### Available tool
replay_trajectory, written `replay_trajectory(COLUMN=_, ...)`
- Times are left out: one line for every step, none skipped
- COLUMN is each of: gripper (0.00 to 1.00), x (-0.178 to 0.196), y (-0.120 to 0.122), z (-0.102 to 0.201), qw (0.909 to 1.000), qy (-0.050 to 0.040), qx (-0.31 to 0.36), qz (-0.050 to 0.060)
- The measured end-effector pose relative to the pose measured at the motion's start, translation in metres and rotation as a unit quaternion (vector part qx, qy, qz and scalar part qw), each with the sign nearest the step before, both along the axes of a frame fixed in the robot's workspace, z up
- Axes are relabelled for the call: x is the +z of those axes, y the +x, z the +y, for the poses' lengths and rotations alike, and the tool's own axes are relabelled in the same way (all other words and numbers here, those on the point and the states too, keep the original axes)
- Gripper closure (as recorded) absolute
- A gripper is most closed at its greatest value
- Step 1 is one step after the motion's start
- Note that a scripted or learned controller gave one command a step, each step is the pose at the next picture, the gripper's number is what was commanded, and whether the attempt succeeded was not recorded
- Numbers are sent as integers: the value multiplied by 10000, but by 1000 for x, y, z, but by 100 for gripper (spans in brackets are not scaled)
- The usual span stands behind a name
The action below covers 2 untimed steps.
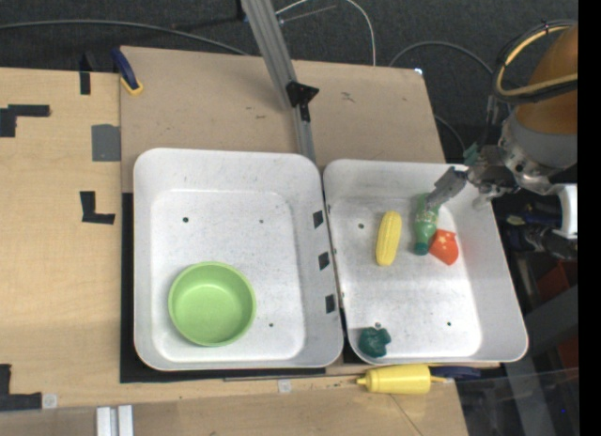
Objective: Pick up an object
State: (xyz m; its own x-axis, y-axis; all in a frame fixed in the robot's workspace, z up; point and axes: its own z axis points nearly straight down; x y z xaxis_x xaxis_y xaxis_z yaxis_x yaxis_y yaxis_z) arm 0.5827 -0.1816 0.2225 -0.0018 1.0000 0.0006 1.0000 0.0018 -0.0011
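Observation:
In the right bin (488, 326) lie a yellow corn-shaped piece (388, 239), a green object (425, 230) and, touching its right side, a red-orange object (445, 248). A small dark green object (375, 340) rests at that bin's front left corner. My gripper (439, 194) reaches in from the right and hangs right over the top end of the green object; I cannot see whether it touches it. A light green bowl (212, 303) sits in the front left of the left bin (225, 176).
A yellow bottle (399, 380) lies on the bench just in front of the right bin. A grey pole (272, 35) slants across the back of the bench. The arm's orange band (549, 58) stands at the right edge.

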Motion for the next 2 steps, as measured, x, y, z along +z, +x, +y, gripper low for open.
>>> replay_trajectory(gripper=0, x=0, y=0, z=0, qw=10000, qy=-2, qx=2, qz=1)
replay_trajectory(gripper=0, x=-64, y=-6, z=-2, qw=10000, qy=0, qx=-4, qz=34)
